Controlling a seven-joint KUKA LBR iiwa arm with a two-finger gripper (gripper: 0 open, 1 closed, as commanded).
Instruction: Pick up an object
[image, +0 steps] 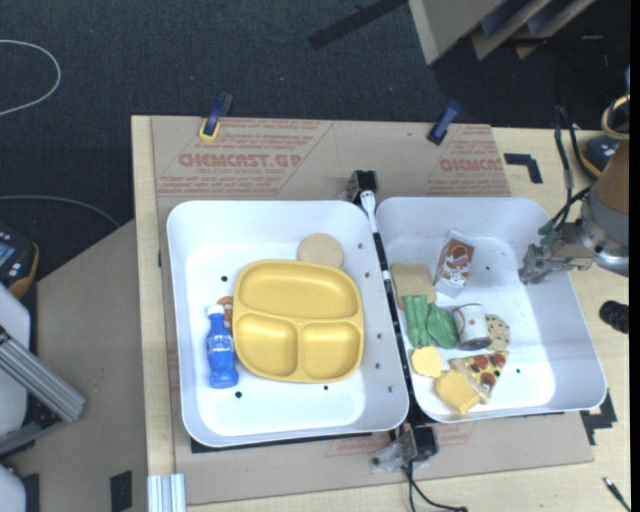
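The grey two-finger gripper (535, 262) (fingers' state unclear) hangs over the right white bin's (560, 380) right side; the red-and-white packet (455, 264) lies left of it, apart.

The single fixed camera looked down at a slant from above the brown cardboard-covered bench (300, 155), far enough to take in both shallow white plastic bins (190, 300). Dark carpet lay beyond that bench's far edge, toward the frame's top.
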